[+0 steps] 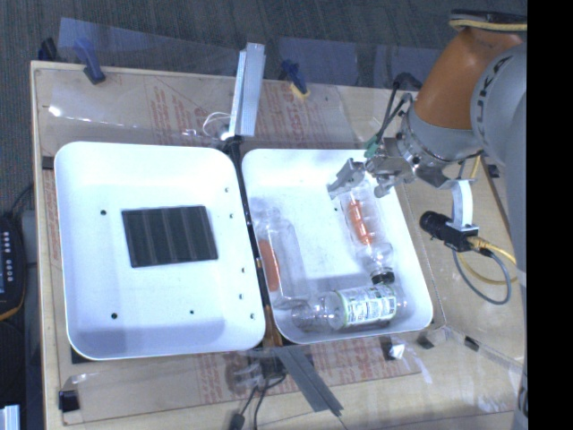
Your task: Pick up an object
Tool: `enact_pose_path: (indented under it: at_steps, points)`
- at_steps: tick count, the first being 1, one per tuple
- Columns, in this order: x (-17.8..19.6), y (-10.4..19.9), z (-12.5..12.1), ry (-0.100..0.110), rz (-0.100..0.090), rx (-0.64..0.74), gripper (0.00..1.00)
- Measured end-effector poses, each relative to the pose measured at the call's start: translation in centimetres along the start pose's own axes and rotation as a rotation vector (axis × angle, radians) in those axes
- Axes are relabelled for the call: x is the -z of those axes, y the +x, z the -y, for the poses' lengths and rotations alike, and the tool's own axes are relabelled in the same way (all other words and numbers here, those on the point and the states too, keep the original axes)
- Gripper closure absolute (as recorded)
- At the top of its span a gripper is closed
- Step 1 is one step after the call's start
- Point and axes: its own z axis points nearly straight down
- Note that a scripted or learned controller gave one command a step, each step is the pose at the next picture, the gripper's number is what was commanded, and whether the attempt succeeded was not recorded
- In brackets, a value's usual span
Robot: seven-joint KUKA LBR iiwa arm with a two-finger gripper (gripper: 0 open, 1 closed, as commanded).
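Left bin [81, 240]: white, shallow, with a dark ribbed rectangular pad [170, 236] lying flat near its centre.

Right bin [309, 173]: white, just beside the left one, the two rims meeting along the middle. It holds three clear plastic bottles. One bottle with an orange insert [271, 249] lies lengthwise along the left wall. A labelled bottle [354, 309] lies on its side along the near wall, cap pointing to the right. A third bottle with orange content [365, 227] lies at a slant in the right half, its upper end toward the far right corner.

End effector [358, 173]: over the far right corner of the right bin, reaching in from the right under the orange-banded wrist. Its metal fingers sit at the upper end of the slanted bottle, touching or nearly touching it; cannot tell whether the fingers are spread or pressed together, and the bottle is not clearly between them. The other two bottles lie well apart from it, toward the near and left sides.

Table [54, 106]: light wood, carrying both bins.
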Motion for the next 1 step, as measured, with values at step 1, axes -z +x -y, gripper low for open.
enact_pose_path:
  at_steps: [1]
  points:
    - [-5.37, -1.42, -3.62, -0.001, 0.000, 0.047, 0.00]
